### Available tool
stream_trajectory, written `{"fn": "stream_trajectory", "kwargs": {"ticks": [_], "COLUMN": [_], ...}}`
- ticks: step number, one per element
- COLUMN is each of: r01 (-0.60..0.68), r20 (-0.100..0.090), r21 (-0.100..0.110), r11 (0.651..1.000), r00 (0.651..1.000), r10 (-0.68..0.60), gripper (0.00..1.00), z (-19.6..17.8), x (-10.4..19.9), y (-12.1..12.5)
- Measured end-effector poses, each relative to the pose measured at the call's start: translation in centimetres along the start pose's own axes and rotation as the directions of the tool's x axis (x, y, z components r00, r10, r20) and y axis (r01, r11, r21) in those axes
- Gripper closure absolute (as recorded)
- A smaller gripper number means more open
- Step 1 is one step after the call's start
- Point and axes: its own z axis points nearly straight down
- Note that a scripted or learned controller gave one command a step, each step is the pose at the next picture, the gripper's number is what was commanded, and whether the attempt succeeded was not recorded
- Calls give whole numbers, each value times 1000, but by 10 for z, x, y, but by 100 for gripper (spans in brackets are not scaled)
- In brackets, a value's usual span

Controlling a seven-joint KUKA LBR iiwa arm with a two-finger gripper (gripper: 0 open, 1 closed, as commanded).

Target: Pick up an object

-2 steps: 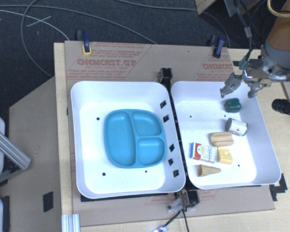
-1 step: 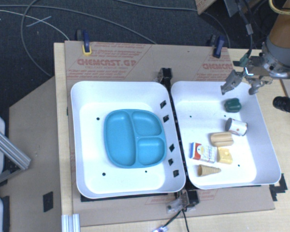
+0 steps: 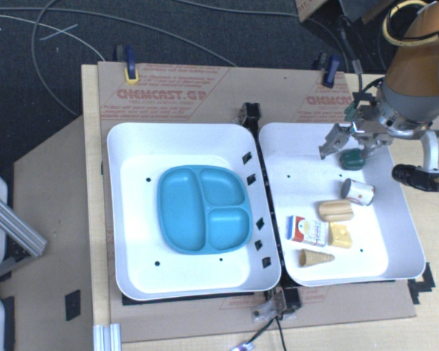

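- Camera view: a cardboard-topped bench (image 3: 205, 86) on dark carpet bears two white bins; the left bin (image 3: 132, 196) holds a blue divided plate (image 3: 203, 209).
- The right bin (image 3: 395, 225) holds a bread roll (image 3: 335, 210) lying left-right, a cone (image 3: 317, 257) pointing left, a carton (image 3: 308, 230), and a cheese piece (image 3: 340, 235).
- The gripper (image 3: 349, 143) hangs spread open, gripping nothing, above a green object (image 3: 353, 159).
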Motion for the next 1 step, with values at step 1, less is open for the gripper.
{"fn": "stream_trajectory", "kwargs": {"ticks": [1], "r01": [1], "r20": [0], "r21": [0], "r11": [1000], "r00": [1000], "r10": [-1], "gripper": [0], "z": [44], "x": [4], "y": [5]}}
